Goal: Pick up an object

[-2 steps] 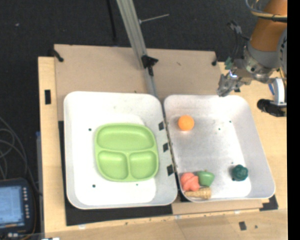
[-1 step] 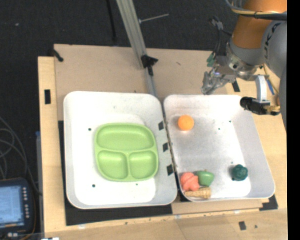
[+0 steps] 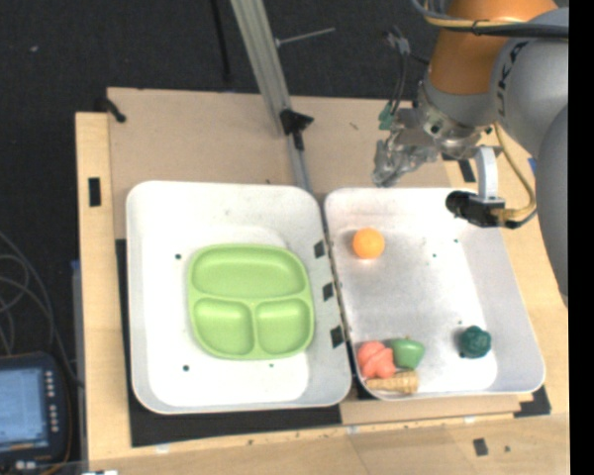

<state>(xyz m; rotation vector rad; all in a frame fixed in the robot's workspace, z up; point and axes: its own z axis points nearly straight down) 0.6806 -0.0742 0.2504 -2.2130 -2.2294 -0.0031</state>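
In the right bin lies an orange ball near its far left corner. A pink object, a green one and a tan piece cluster at the bin's near edge, and a dark green object rests near its right wall. My gripper hangs over the far rim of the right bin, up and to the right of the orange ball, with nothing seen between its fingers.
The left bin holds a light green divided tray. A slanted metal pole runs down to the gap between the bins. A black cable and connector hang from the wrist over the right bin's far edge.
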